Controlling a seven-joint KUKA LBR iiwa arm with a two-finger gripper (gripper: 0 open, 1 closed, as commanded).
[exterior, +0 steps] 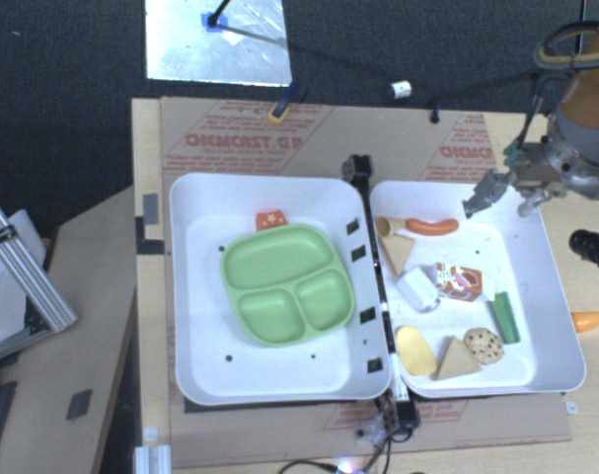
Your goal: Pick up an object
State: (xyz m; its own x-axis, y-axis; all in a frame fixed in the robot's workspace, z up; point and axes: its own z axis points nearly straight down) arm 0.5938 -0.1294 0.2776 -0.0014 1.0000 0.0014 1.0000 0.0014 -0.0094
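White bins sit side by side on the bench. Gripper (504,197) hovers over the right bin (551,294) at its far edge, jaws spread, nothing between them. Nearest item: a sausage (432,227), just left of the jaws. Green tray (284,284) occupies the left bin (195,294).

Foil sheet (218,28) (top left), orange carrot (592,319) on bench

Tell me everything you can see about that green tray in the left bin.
The green tray is pale green, looks like smooth plastic, with rounded corners and three compartments: one long one at the far side, two smaller ones nearer. It lies flat, slightly turned, in the middle of the left bin. A small red-orange block sits at its far edge.
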